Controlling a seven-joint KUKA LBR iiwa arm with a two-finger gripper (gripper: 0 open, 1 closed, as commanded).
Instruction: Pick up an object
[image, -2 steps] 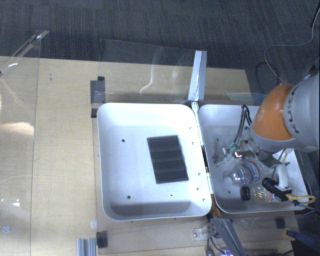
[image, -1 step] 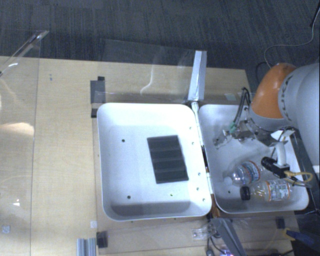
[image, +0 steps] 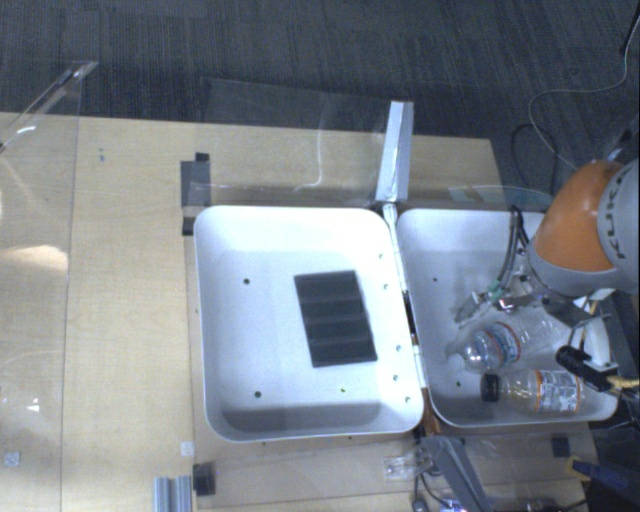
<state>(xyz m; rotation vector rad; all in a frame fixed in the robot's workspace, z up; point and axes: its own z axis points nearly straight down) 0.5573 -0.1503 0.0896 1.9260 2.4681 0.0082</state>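
The arm (image: 585, 225) reaches over the right bin (image: 440, 300), its claw (image: 497, 296) low among clear plastic bottles; whether the claw is open, or has hold of anything, I cannot tell. One bottle (image: 492, 347) lies just beside it, and a capped bottle (image: 532, 389) lies near the front wall. In the left bin (image: 220, 330) a dark ribbed block (image: 335, 318) lies flat. Both bins sit on the bench (image: 110, 300).

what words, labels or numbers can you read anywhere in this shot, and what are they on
No text reads clearly anywhere in this view.
Bottle with the black cap in the right bin: an orange and white label, print too blurred to read.
Clear bottle beside it: a bluish label, also too small to read.
Dark ridged block in the left bin: no markings visible.
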